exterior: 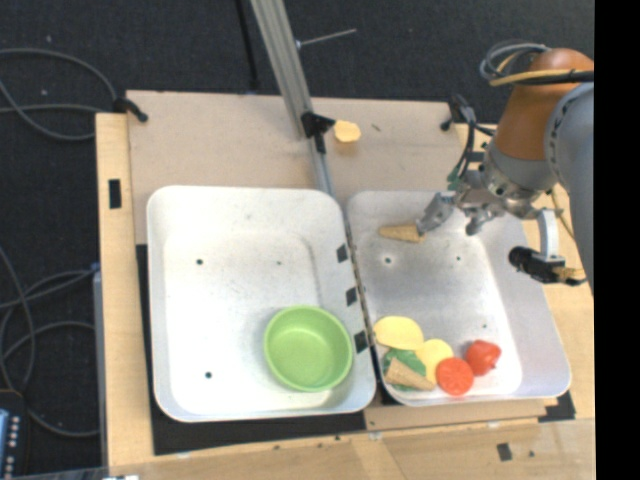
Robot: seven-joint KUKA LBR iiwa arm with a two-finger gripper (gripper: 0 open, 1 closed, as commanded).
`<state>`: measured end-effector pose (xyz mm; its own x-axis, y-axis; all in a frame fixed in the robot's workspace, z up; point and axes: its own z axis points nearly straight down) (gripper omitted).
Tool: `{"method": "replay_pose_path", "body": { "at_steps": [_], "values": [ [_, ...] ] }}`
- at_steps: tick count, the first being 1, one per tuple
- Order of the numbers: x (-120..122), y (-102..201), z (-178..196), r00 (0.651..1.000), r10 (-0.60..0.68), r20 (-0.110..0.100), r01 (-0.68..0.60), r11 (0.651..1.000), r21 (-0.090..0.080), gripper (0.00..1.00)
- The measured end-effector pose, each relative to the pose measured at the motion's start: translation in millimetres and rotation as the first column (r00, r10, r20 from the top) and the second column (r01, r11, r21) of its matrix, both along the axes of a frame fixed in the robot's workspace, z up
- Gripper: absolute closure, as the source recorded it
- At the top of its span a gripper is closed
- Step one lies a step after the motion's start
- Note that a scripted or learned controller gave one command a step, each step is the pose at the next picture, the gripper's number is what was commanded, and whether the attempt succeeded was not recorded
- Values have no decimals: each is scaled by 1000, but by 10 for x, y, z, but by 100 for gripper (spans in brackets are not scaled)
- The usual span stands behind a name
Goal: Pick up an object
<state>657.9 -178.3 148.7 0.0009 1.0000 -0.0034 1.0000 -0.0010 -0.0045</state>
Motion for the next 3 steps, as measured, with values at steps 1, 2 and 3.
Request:
{"method": "replay_pose_path", "body": {
  "at_steps": [1, 2, 3],
  "values": [
    [-13, -19, -506, 1000, 0, -1, 0, 1000, 0, 0],
    [7, -31, -355, 1000, 2, 6, -2, 1000, -3, 100],
    [14, -7, 295, 1000, 4, 13, -4, 1000, 3, 100]
  ]
}}
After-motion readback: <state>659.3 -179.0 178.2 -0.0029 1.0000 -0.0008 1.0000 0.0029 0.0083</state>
